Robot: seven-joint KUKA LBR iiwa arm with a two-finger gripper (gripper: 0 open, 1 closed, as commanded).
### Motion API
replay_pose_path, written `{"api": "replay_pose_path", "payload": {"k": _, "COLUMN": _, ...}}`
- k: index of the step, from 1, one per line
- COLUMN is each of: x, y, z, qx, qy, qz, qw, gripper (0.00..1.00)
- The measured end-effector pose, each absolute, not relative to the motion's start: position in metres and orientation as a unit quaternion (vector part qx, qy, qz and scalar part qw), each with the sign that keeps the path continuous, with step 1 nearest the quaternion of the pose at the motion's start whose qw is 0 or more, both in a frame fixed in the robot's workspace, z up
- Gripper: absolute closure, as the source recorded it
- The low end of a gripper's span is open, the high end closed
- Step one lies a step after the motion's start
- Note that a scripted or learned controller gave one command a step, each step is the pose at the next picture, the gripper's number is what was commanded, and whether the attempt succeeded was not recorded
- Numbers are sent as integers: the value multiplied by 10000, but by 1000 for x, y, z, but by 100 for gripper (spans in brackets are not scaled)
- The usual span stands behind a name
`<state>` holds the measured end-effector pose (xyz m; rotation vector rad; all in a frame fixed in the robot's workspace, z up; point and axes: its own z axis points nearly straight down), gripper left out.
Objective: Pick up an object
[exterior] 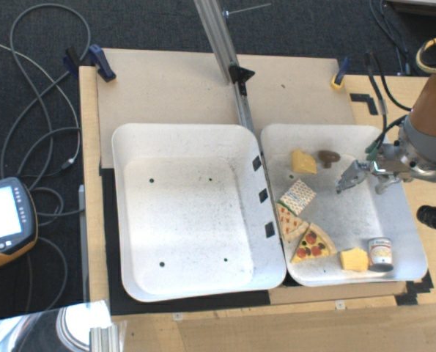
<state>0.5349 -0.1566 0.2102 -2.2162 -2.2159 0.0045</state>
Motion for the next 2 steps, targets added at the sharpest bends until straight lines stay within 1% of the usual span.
{"api": "replay_pose_path", "payload": {"k": 1, "x": 536, "y": -157, "z": 213, "qx": -7069, "qy": -7073, "qz": -1, "qw": 13, "gripper": 0}}
{"api": "replay_pose_path", "payload": {"k": 2, "x": 537, "y": -157, "z": 170, "qx": -7072, "qy": -7070, "qz": 13, "qw": 34, "gripper": 0}}
